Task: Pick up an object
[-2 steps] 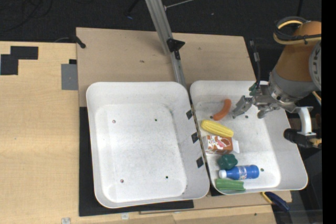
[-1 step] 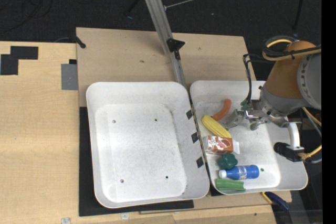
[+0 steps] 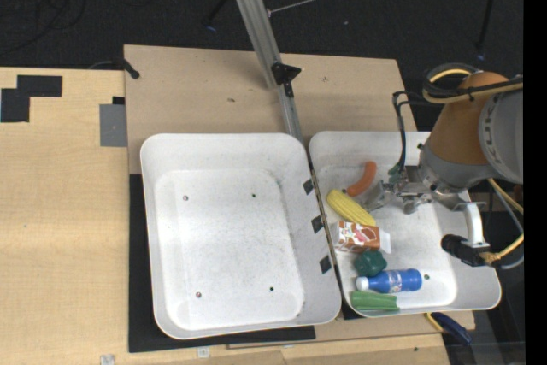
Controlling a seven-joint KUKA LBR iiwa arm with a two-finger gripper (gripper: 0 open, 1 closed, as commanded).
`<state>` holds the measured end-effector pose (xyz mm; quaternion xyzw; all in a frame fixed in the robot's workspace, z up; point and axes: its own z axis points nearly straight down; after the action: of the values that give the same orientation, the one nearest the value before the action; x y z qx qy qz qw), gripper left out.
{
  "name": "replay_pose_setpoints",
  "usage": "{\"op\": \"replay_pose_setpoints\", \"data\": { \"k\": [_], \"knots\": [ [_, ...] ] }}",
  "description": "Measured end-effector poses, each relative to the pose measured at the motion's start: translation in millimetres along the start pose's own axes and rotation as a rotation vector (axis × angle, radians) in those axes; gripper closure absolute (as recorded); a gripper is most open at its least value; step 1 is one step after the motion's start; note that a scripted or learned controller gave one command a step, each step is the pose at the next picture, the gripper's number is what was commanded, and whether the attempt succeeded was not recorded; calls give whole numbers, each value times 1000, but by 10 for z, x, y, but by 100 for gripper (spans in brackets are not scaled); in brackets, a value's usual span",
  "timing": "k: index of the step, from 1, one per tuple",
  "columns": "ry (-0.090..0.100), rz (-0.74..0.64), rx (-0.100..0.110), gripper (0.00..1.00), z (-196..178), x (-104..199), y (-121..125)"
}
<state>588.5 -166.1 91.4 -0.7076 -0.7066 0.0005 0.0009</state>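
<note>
**Crowded right bin makes a clean pick doubtful**

Reading across from the left, I see the wide shallow white left bin point(image 3: 226, 235), then the shallow white right bin point(image 3: 444, 286), where every candidate lies packed along the left wall. From back to front there is a slim orange sausage-shaped toy point(image 3: 362, 178), a yellow ribbed corn cob point(image 3: 350, 207), a small red and white printed carton point(image 3: 359, 237), a dark green rounded lump point(image 3: 371, 261), a blue plastic bottle with a white cap point(image 3: 391, 280) and a flat light green pod point(image 3: 374, 302).

Further right, the grey two-finger gripper point(image 3: 383, 194) sits low in the bin, just beside the corn cob's right end and near the orange toy. I cannot tell from here how it is set, and I see nothing held.

My worry is the crowding. A descent here could nudge the cob against the carton, or catch two things at once. The cob's rounded, ribbed body may also roll away, and the nearby bin wall leaves little room.
</note>
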Motion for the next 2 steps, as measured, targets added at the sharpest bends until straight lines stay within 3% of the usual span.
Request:
{"op": "replay_pose_setpoints", "data": {
  "k": [1,2],
  "knots": [
    [1,5,1,100,-100,-9,-4],
    [-1,-2,-4,100,-551,-33,67]
  ]
}}
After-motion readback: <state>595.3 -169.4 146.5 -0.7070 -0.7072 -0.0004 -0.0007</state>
